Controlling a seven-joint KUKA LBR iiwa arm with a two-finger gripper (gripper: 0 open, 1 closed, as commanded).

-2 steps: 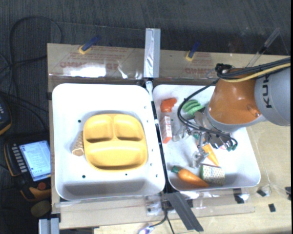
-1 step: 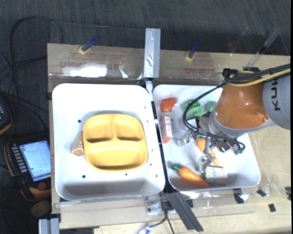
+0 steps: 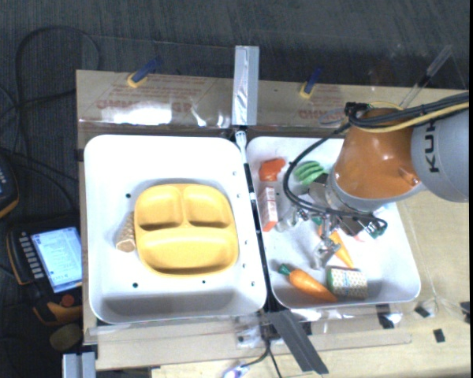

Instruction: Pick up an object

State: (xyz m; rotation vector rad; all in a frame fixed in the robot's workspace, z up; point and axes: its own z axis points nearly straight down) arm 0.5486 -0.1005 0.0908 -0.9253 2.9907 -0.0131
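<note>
My gripper [image 3: 329, 241] hangs under the orange wrist band, low over the middle of the right bin [image 3: 402, 278]. Right beside it lies a small orange piece [image 3: 343, 253], partly hidden by the gripper. An orange carrot [image 3: 306, 283] lies near the bin's front wall, with a small patterned cylinder [image 3: 347, 282] next to it on the right. A red-capped tube [image 3: 270, 194] runs along the bin's left wall. A green toy [image 3: 307, 171] peeks out from behind the arm at the back.
The left bin [image 3: 102, 290] holds a yellow divided plate [image 3: 186, 227] with a tan cone [image 3: 126, 231] at its left edge. The arm's body and cables cover the right bin's back right part.
</note>
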